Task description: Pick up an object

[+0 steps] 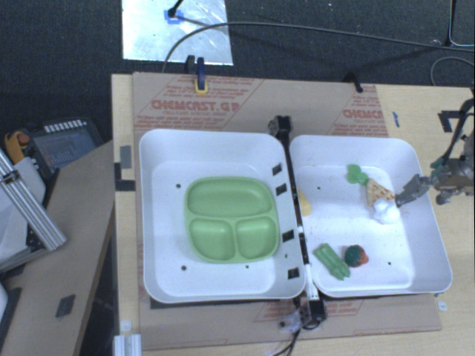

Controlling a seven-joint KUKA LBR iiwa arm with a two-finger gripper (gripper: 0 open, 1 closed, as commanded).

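Observation:
The right bin point(423, 269) holds several small toys. A small green piece point(356, 173) lies at the back, with a tan wedge point(379, 191) and a white ball point(384, 211) just in front of it. Toward the front lie a red strawberry point(356, 255) and a green pod point(331, 262). A yellow scrap point(304, 203) rests against the bin's left wall. My gripper point(408, 193) reaches in over the bin's right side, its tip right beside the wedge and the white ball. I see nothing lifted.
The left bin point(159, 162) carries a green divided plate point(228, 218). A black clip strip point(286, 199) runs between the two bins. Cables cross the dark floor behind the bench, and a grey device point(63, 147) sits on the table at left.

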